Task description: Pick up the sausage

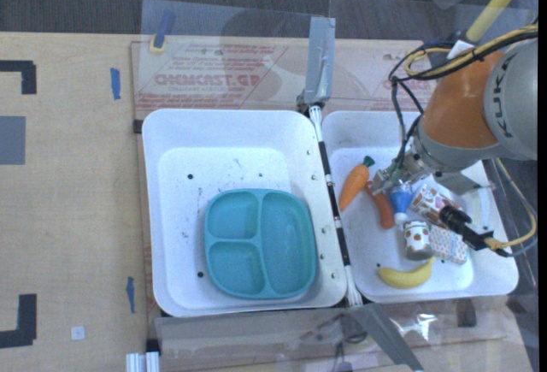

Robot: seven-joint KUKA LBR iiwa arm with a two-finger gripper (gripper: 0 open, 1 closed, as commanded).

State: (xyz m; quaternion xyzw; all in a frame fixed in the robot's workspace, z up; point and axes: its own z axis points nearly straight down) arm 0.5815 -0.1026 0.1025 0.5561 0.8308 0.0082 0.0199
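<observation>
My jaws (395, 182) hang low in the right bin (500, 276), directly over the upper end of the reddish sausage (384, 209); whether they are spread or pressed together I cannot tell. A carrot (354, 185) lies just left, a banana (405, 275) toward the front. The left bin (171, 139) holds a teal divided tray (259, 244).
</observation>
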